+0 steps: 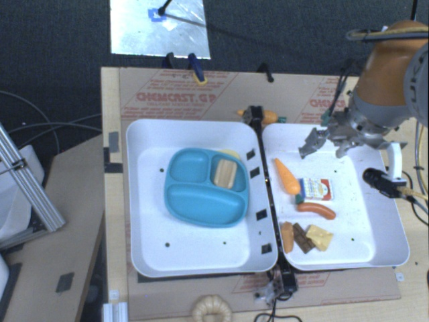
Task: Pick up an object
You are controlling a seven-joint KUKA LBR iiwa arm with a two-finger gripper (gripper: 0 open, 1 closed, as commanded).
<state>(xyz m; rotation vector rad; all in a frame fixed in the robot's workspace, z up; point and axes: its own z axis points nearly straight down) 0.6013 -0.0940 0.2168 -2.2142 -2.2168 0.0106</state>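
Near the right bin's (385, 243) front edge lie small snack pieces (305, 237). Behind them sit a sausage (316, 210), a small carton (315, 189) and a carrot (287, 176). Toward the far edge, the gripper (326, 143) hovers with fingers spread, gripping nothing. The left bin (144, 247) holds a blue plate (204, 188).

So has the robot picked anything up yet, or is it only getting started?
Nothing looks picked up yet. The gripper hangs open over the back of the right bin, with nothing between its fingers. The carrot, sausage and small packet lie on the bin floor in front of it, untouched. Left to do: come down on one item, close on it and lift.
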